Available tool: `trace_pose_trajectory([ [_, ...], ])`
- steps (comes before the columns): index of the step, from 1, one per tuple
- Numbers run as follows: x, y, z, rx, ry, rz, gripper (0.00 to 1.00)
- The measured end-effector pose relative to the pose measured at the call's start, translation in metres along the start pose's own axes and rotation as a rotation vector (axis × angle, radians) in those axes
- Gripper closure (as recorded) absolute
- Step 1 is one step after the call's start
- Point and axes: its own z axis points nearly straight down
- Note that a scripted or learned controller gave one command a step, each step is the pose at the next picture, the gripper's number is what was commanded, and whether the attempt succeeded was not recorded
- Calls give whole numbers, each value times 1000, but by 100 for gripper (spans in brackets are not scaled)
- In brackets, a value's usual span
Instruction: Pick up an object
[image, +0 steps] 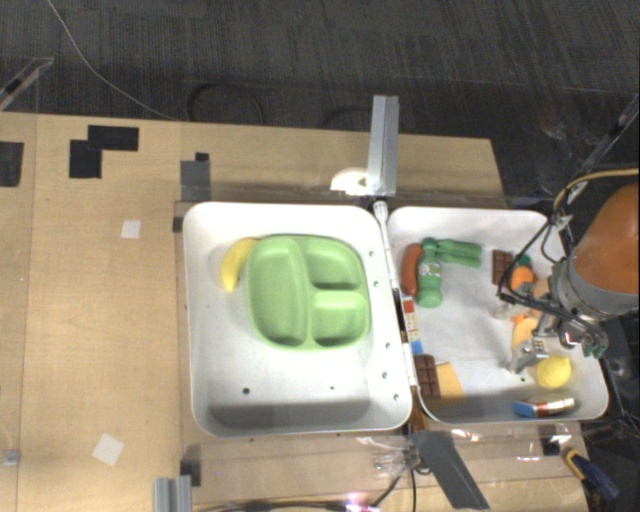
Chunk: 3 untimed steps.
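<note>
Clearance and obstructions, referenced to the green tray (305, 290)

In the tray's bin (215, 400), open floor lies toward the camera and on the banana (235, 262) side. Across the divider (393, 300), the right bin (470, 400) is crowded: green bottle (436, 265) and sausage (410, 262) just beside the divider, chocolate bar (427, 375) at the near corner, lemon (553, 372) and the arm (605, 255) farthest away. Its centre is bare.

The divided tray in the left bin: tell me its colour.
Light green; the divided tray shows plainly in the camera view, beside a yellow banana.
</note>
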Motion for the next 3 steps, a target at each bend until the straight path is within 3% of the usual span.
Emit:
trace_pose_trajectory([
  [1, -11, -1, 0, 1, 1, -13, 0],
  [2, 7, -1, 0, 1, -2, 129, 0],
  [3, -28, 3, 1, 0, 1, 52, 0],
])
